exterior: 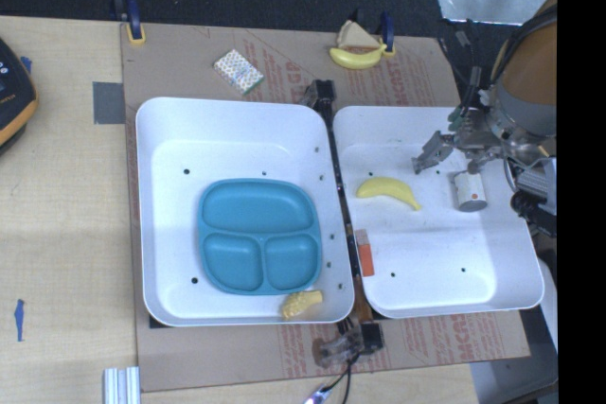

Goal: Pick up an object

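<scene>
One banana [388, 192] lies in the right bin [426, 272], near the gripper [451, 162], whose fingers we see spread, empty. We judge it light, smooth and curved; best taken across its middle.

Robot lab, work bench [66, 232]
2 white bins [144, 203] on cardboard [284, 61], blue clamps [135, 18], grey robot arm [530, 76] w/ wires.

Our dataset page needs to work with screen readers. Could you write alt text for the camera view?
The robot's hand is over the right bin, close to a yellow banana lying in it. The left bin holds a blue divided plate and, by its near wall, a small yellow item.
</scene>
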`<state>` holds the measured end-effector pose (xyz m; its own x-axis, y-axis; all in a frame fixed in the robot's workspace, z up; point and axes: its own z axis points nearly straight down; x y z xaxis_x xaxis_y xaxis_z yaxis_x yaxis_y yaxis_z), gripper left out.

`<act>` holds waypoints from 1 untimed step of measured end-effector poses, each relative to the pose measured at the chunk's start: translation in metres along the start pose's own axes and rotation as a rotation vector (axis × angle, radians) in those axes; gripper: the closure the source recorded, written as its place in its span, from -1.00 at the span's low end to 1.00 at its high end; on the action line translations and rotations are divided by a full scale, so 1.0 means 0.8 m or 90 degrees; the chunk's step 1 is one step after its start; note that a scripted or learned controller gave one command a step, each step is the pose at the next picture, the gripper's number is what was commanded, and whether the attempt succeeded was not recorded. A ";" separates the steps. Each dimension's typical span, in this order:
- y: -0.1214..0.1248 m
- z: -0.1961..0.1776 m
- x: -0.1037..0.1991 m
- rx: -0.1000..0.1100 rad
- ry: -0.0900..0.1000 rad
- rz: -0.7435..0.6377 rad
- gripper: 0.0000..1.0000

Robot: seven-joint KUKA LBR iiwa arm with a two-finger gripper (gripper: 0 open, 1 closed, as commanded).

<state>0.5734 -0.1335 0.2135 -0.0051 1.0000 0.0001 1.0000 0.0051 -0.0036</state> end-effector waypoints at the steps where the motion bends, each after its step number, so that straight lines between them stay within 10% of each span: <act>1: 0.045 0.143 0.045 0.001 -0.001 0.000 -1.00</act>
<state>0.6088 -0.0973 0.0990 -0.0056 1.0000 -0.0007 1.0000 0.0055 -0.0053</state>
